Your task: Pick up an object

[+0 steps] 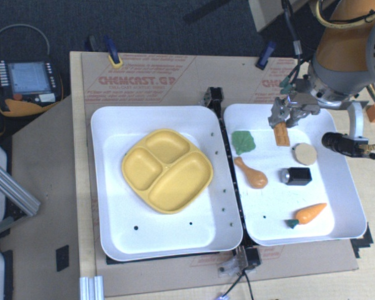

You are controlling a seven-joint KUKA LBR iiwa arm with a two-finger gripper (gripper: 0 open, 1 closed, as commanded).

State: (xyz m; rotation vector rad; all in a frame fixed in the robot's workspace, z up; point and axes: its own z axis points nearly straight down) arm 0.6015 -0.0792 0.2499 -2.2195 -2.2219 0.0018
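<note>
Orange-brown block (pixel 281 134) lying in right bin (pixel 347 195), just below gripper (pixel 284 117). Fingers' state impossible to tell. Close beside block: green piece (pixel 243 141), beige disc (pixel 304 154). Risk: glancing the narrow block, tipping or nudging it away rather than gripping.

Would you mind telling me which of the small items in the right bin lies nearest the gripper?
The small orange block at the back of the right white bin, directly beneath the gripper. The green piece, beige disc, black box and toy carrot lie farther away.
</note>
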